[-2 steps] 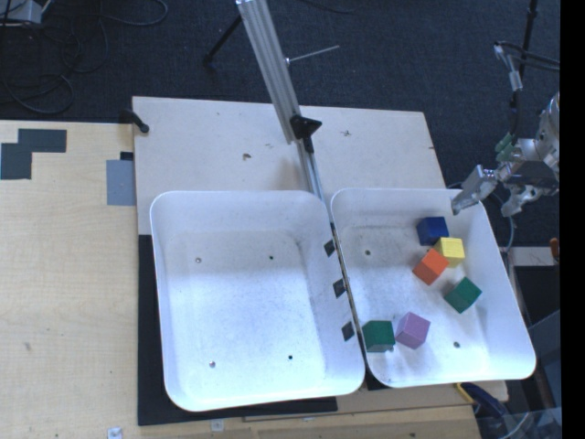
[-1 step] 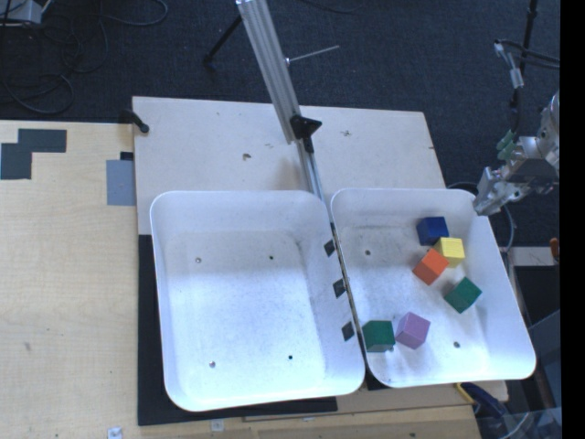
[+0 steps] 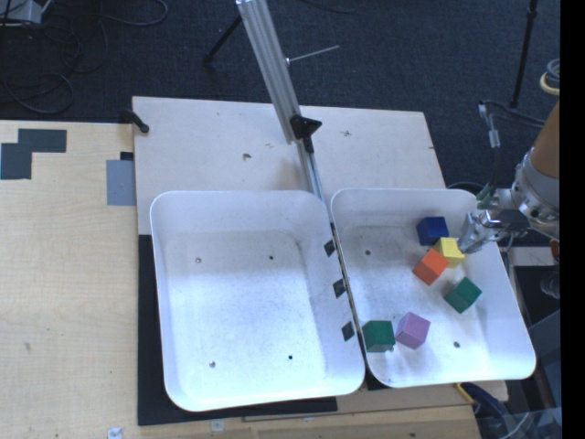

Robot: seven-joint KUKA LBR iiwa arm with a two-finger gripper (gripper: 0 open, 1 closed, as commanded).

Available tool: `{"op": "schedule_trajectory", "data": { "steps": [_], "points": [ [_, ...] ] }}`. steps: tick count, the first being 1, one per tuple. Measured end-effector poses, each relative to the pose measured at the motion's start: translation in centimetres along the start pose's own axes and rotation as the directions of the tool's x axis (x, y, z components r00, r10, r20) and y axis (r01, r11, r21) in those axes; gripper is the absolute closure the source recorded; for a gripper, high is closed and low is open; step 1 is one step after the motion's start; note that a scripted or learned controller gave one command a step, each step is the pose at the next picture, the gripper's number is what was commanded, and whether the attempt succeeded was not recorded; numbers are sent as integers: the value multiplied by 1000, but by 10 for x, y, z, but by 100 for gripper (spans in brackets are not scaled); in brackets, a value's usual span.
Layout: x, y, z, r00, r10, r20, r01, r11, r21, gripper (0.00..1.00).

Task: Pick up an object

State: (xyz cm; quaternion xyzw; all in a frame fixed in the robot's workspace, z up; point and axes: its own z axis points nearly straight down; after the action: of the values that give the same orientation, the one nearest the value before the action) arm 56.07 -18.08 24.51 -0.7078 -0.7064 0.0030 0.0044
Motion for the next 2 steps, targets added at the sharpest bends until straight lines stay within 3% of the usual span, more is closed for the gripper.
{"op": "schedule_trajectory", "data": {
  "steps": [1, 2],
  "points": [
    [0, 1, -5, 1000, -1, 1, 1, 1000, -8, 0],
    [13, 53, -66, 1000, -6, 4, 6, 1000, -17, 0]
  ]
}}
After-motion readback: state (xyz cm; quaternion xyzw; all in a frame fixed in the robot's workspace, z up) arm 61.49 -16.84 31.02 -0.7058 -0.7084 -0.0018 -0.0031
